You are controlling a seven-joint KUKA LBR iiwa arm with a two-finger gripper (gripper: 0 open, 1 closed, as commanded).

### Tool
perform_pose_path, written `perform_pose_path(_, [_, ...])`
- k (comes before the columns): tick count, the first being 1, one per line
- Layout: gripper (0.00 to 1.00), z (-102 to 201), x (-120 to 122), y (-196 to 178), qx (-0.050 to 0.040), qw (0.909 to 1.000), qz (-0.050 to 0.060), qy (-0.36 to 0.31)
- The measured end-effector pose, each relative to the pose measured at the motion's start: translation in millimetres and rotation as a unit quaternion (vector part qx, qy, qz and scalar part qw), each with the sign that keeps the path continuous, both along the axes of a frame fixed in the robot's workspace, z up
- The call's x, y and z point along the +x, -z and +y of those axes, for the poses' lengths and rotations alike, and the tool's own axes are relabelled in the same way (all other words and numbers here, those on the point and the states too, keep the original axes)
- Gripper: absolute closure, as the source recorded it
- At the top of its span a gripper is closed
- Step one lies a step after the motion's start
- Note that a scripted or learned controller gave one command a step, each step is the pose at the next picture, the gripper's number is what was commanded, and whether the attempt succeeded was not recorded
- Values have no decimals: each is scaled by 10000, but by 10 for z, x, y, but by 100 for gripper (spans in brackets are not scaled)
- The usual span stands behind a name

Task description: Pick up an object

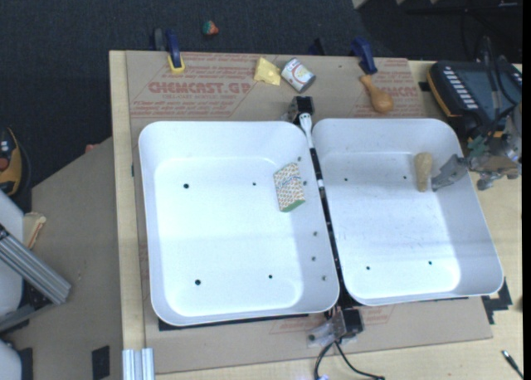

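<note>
Camera view: patterned card (289,186) left bin (166,229), clamps (174,49) behind.

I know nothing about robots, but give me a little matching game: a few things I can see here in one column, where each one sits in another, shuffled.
Things:
1. patterned card
2. tan block
3. yellow wedge
4. wooden pear-shaped piece

Places:
A. on the board behind the right bin
B. in the left bin, near its right wall
C. in the right bin, by the gripper
D. on the board behind the left bin

Pairs: 1-B, 2-C, 3-D, 4-A
</note>
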State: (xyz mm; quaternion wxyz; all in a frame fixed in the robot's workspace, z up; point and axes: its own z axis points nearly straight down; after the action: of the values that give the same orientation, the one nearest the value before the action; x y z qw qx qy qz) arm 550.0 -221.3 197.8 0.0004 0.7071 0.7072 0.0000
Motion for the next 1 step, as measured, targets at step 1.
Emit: perform_pose_path(1, [0, 43, 412, 1176, 69, 10000, 12, -29])
